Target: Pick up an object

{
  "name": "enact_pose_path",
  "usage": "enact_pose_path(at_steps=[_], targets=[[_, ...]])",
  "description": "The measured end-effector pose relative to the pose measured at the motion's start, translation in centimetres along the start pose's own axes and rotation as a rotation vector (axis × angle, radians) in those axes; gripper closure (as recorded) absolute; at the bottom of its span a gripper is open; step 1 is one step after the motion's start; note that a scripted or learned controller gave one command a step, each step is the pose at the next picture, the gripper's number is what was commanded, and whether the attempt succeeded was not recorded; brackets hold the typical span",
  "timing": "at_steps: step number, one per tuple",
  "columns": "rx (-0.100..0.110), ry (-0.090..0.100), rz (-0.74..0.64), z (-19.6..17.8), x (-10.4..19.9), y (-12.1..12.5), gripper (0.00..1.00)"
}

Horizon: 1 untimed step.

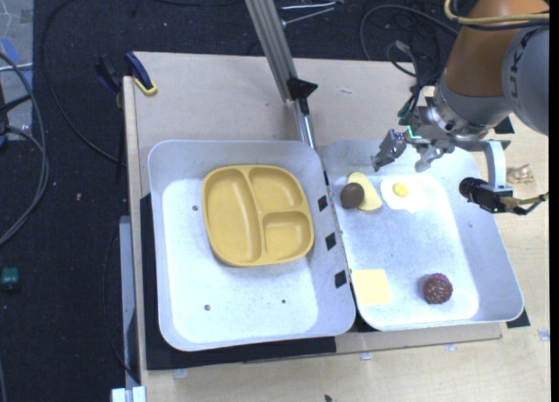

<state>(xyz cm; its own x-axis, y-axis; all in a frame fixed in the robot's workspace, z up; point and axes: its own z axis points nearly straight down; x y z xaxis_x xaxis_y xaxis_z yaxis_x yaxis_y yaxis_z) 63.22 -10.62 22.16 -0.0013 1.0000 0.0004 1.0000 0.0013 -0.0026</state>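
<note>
**Arm over the right bin, nothing in its grasp**

Dark floor strewn with cables surrounds your pale bench (218, 94). Take the right bin (489, 260) as your landmark. Above its far edge you see the gripper (408, 154), fingers spread apart with nothing between them. Inside that bin, near the far-left corner, a brown ball (352, 195) touches a yellow piece (370, 196); just beside them lies a fried egg (403, 192). Toward the bin's near side sit a yellow square (371, 286) and a dark red ball (437, 288). Left of the bin, a second bin (175, 304) holds a yellow divided plate (258, 214).
</note>
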Motion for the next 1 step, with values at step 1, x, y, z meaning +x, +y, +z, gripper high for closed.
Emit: enact_pose_path(at_steps=[1], targets=[[-0.002,0.000,0.000,-0.11,-0.01,0.06,0.00]])
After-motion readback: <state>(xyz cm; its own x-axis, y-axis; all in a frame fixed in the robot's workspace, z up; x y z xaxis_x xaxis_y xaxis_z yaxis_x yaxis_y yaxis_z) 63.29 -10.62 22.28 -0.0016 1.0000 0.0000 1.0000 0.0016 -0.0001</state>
